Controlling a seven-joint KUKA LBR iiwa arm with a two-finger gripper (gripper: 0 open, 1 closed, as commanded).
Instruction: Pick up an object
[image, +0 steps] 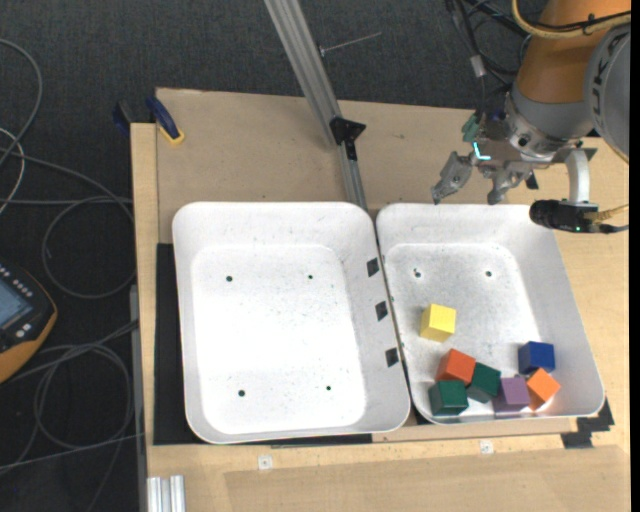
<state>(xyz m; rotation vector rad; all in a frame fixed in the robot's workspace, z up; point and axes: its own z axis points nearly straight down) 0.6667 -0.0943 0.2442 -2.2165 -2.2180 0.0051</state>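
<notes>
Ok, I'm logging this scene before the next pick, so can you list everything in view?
left bin: 1, white, left half of bench
right bin: 1, white, beside it
yellow block: 1, right bin, apart from the rest
orange blocks: 2, right bin's near end
green blocks: 2, dark, same cluster
blue block: 1, same cluster
purple block: 1, same cluster
metal pole: 1, grey, slanting behind the bins
gripper: 1, open, above right bin's far edge

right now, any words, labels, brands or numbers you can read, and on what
None can be read.
Device at the left edge: its screen is too blurred to read.
Blocks in the right bin: plain faces, no marks.
Left bin: only dark dots, no text.
</notes>
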